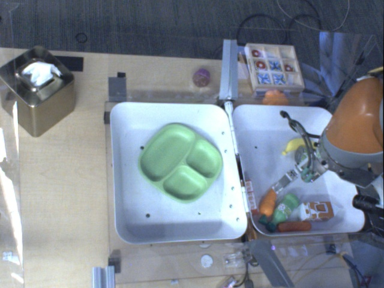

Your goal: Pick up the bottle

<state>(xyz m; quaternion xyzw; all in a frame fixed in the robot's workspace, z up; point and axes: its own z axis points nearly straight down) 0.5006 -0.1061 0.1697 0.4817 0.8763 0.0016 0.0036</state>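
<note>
Two bins. Left bin [123, 179]: green divided plate [181, 161] at centre. Right bin [264, 125], 7 o'clock corner: green bottle [284, 207], likely light stiff slick plastic, best gripped across body. Crowding it: carrot [267, 201] at 9 o'clock, red sausage [294, 226] at 5, small carton [317, 210] at 3; banana [293, 146] well above. Gripper [307, 168] above bottle at 1 o'clock; jaw spread: cannot tell.

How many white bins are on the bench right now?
2. The left bin holds the green divided plate; the right bin beside it holds the small items, with the tool over it.
</note>
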